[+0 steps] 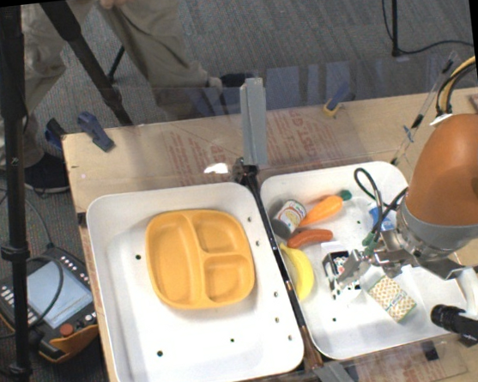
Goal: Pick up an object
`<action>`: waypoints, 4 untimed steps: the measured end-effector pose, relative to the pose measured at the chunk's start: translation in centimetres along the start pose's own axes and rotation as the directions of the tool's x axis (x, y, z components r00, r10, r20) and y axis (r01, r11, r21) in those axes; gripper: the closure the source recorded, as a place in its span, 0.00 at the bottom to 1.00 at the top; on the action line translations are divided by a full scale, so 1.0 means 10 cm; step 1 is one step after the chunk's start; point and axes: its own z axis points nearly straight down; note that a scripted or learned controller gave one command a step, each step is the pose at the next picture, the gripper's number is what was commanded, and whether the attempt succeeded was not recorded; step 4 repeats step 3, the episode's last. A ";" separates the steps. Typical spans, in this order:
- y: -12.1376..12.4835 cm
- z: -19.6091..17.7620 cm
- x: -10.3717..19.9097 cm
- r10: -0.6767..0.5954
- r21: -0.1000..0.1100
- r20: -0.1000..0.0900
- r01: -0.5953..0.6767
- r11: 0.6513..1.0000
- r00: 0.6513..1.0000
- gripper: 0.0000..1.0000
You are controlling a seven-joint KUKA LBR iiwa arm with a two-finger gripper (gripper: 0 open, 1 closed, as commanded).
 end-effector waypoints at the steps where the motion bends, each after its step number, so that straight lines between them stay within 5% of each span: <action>1: 0.69 1.01 -0.13 -0.013 -0.002 0.000 0.013 1.000 1.000 0.00; 2: 0.68 0.94 -0.13 -0.008 0.002 -0.003 0.008 1.000 1.000 1.00; 3: 0.84 0.02 0.24 0.001 -0.001 0.001 -0.001 1.000 1.000 1.00; 4: 0.84 0.02 0.24 0.001 -0.001 0.001 -0.001 1.000 1.000 1.00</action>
